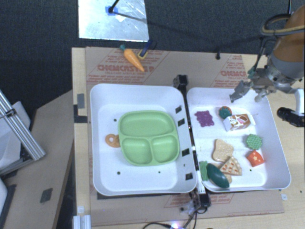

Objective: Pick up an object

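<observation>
My gripper [248, 94] hangs over the back of the right bin [274, 147], its two fingers spread apart with nothing between them. Just below it lie a small teal and orange ball [225, 112] and a white and red carton [237, 121]. A purple grape bunch [205, 118] lies to the left. Nearer the front are a green waffle piece [254, 140], a red block [255, 158], a bread slice [222, 150], a pizza slice [231, 166] and a dark green avocado-like piece [218, 176].
The left bin [102, 128] holds a green divided plate [147, 137] and a small pretzel [112, 140]. A toy carrot [133, 59] lies on the cardboard behind the bins. A metal sheet [113, 13] sits further back.
</observation>
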Available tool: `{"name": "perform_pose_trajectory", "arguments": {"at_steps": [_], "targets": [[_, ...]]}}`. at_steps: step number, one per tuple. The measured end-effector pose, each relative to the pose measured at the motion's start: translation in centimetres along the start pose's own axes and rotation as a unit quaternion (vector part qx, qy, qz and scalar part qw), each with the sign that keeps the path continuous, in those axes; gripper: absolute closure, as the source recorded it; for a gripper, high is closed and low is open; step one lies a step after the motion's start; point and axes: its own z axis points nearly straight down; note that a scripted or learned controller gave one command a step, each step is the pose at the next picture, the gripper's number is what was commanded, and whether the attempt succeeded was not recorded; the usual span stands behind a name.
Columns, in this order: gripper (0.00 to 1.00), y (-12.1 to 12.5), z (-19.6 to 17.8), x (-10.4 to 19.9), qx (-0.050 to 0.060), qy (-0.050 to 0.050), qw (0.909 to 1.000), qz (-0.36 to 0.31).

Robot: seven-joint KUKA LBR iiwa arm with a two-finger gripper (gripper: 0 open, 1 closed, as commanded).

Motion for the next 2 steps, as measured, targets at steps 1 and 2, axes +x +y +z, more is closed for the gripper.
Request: {"name": "perform_pose_trajectory", "arguments": {"at_steps": [1, 2], "targets": [[0.0, 0.2, -0.7, 0.0, -0.006, -0.001, 1.0, -0.001], [0.0, 0.7, 3.5, 0.1, -0.005, -0.001, 1.0, -0.001]]}}
